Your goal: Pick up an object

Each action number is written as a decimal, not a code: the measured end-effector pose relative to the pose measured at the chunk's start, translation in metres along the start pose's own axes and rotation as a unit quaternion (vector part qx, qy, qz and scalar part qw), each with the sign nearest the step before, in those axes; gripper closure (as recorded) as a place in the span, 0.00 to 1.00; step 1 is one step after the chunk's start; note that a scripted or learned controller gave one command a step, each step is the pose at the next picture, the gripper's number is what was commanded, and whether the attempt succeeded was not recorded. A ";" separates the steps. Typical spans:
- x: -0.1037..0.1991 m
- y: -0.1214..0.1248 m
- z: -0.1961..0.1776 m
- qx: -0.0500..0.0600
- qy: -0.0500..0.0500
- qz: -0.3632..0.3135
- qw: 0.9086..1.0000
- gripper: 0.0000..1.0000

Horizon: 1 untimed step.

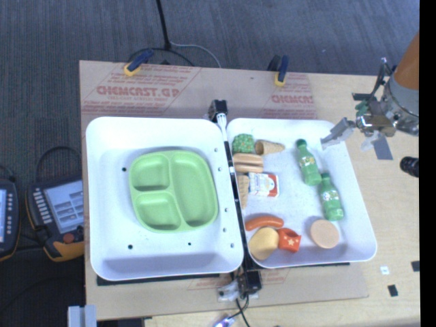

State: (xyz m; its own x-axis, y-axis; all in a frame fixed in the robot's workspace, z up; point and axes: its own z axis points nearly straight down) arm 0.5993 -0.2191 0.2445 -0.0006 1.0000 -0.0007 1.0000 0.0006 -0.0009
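Down at the front of the right bin (354,182) sit an orange fruit (264,242) and round biscuit (325,234); two green bottles (308,161) lie above. Gripper (361,131) hovers over the bin's far corner, fingers spread, grasping nothing. Board lettering (137,91) reads "CHEMCAST".

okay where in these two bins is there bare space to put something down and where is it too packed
Bare floor rings the green divided plate in the left bin, widest toward its corners. In the right bin, a patch lies open between the ketchup packet and the two green bottles. Its left edge is crowded: broccoli, hot dog and more.
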 end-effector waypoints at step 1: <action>0.005 0.008 0.147 -0.003 0.007 -0.061 0.998 0.00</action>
State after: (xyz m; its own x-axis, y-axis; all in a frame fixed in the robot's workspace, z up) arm 0.6067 -0.2143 0.0977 -0.1217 0.9925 0.0128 0.9926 0.1216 0.0063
